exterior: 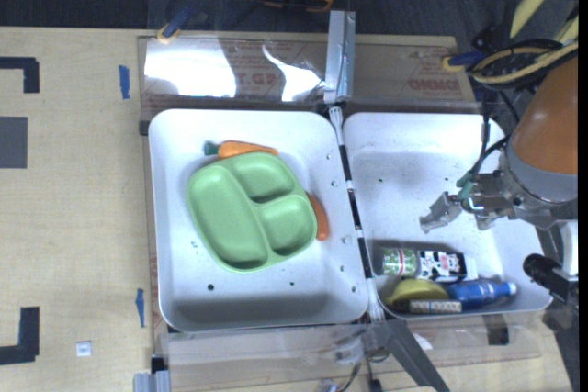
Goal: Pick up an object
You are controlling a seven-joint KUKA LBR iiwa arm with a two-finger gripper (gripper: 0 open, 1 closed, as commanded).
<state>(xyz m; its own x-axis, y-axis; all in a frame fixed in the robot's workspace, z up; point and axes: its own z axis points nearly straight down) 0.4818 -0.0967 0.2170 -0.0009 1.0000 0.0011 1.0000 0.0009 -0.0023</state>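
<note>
Tool [447, 208]: mine, hovering over the right bin [413, 142]; I cannot tell its state.
Can [423, 263]: lying near the front wall.
Blue bottle [480, 292]: beside it.
Left bin [184, 289]: green tray [250, 211].

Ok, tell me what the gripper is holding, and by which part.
Nothing. The gripper hangs open over the right bin, with no object between its fingers.

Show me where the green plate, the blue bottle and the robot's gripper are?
green plate [250, 211]: camera view, middle of its divided top.
blue bottle [480, 292]: camera view, its body.
gripper [443, 211]: camera view, between its fingertips.
</note>
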